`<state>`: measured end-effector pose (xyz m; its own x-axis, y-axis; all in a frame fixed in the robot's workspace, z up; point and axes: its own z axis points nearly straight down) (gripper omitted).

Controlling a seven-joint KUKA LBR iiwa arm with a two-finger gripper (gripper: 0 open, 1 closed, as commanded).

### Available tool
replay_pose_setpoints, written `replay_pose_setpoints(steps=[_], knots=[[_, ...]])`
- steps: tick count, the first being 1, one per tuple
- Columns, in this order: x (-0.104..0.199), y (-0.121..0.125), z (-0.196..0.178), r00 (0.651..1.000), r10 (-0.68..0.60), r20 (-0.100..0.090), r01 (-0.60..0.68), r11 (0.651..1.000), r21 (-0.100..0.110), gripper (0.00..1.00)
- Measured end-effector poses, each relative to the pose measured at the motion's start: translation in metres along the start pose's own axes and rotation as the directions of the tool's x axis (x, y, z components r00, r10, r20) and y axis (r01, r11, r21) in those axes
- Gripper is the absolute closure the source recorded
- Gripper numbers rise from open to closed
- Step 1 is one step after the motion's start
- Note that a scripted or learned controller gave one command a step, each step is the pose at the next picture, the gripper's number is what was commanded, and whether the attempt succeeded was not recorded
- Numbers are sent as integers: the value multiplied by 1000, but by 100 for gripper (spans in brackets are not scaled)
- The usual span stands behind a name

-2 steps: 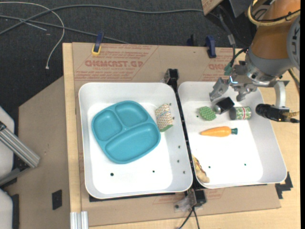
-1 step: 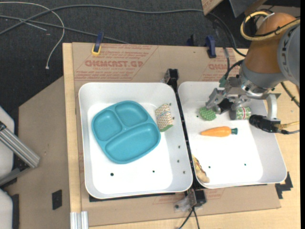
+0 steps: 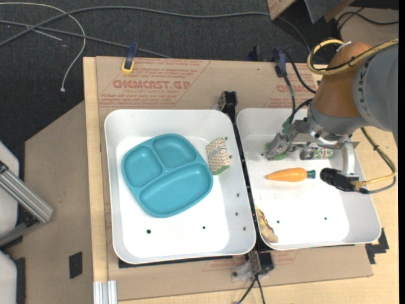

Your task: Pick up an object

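While the hand (image 3: 278, 145), its state unclear, is hovering above the smooth tapered carrot (image 3: 288, 175), a glossy teal divided plate (image 3: 168, 175) is lying on the cardboard-covered worktop (image 3: 95, 170).

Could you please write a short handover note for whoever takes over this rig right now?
Pincer: low in the right bin, near its far left part; whether it is open or shut cannot be told, and nothing is seen held in it.
Things: toy carrot lies in the right bin just in front of the pincer, apart from it. Blue divided plate sits in the left bin, a small patterned object at the plate's right edge. A small tan item lies at the right bin's near left corner.
Done: no pick visible.
Left: grasp and lift an object; the carrot looks nearest.
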<state>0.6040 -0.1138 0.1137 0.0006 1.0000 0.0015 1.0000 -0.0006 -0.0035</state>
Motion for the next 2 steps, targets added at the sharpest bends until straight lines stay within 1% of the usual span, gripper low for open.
replay_pose_setpoints(steps=[1,2], knots=[[0,1,-13,1000,0,0,0,1000,-4,100],[8,7,-60,1000,-2,2,2,1000,-8,100]])
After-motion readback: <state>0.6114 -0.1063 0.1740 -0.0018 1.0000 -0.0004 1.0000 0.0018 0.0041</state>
